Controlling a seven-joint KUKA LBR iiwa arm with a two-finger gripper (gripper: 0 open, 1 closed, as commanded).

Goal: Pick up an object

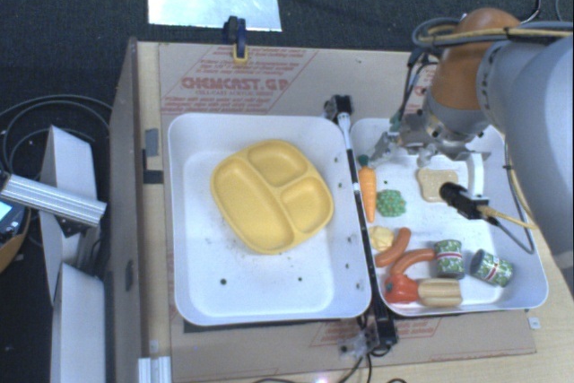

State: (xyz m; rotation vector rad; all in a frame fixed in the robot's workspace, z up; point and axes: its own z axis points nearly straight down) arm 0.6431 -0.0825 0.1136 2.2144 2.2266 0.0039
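hidden / unclear: the arm (pixel 525 94) comes in from the right and is cut off at the frame edge. its bulk covers the far right corner of the right bin (pixel 531 287). the gripper (pixel 420 150) hangs over that bin's far end, just beyond the toast slice (pixel 437 184). we cannot tell whether the jaws are spread or pressed together; grey metal and cables blur there. we see nothing pinched.

task things, all in the right bin:
- carrot (pixel 368 191): long axis runs far to near, close along the divider wall between the bins, green top at the far end, tip toward us.
- green leafy piece (pixel 391 203): just right of the carrot, no clear axis.
- toast slice: flat, nearest the gripper.
- pale yellow piece (pixel 381 238): kind hard to make out.
- two sausages (pixel 402 254): side by side, slanting from near left to far right.
- red piece (pixel 401 287) and bun (pixel 439 291): against the near wall, bun lying left to right.
- two cans (pixel 471 263): on their sides, near each other, labels too small to read.

edges / room: the near half of the right bin is crowded, with things touching or nearly so. bare floor shows on its right side, between the cans and the arm. the left bin (pixel 179 220) holds a yellow divided plate (pixel 272 195) set at a slant, with bare white floor all round it. both bins sit on the cardboard-covered counter (pixel 233 78).
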